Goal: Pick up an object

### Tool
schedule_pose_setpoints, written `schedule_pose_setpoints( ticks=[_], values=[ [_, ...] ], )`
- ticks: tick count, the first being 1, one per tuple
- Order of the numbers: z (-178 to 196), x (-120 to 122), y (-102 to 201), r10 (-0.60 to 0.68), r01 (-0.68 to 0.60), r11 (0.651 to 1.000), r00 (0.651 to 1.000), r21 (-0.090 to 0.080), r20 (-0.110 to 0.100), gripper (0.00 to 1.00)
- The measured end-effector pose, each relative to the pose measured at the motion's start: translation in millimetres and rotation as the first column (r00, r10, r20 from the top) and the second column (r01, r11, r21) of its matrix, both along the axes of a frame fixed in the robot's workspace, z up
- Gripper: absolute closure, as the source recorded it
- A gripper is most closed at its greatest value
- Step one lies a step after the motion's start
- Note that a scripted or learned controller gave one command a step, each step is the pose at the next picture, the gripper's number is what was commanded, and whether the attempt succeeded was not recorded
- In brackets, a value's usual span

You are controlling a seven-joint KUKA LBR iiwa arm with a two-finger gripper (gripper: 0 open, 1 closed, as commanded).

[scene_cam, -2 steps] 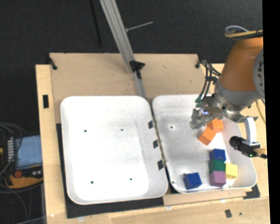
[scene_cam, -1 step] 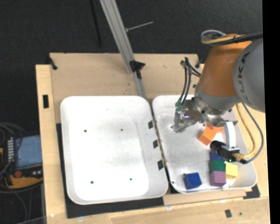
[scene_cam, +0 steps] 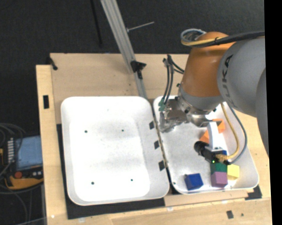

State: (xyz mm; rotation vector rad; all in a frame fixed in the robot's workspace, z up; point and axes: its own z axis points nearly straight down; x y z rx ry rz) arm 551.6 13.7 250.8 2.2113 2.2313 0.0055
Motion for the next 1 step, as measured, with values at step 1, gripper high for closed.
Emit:
schedule_pose_setpoints(
  ticks=[1],
  values=[
    [-14.0, 4.1, 59.2, -0.002, 0.002, 1.0, 1.0, -0.002, -0.004, 1.0]
  ],
)
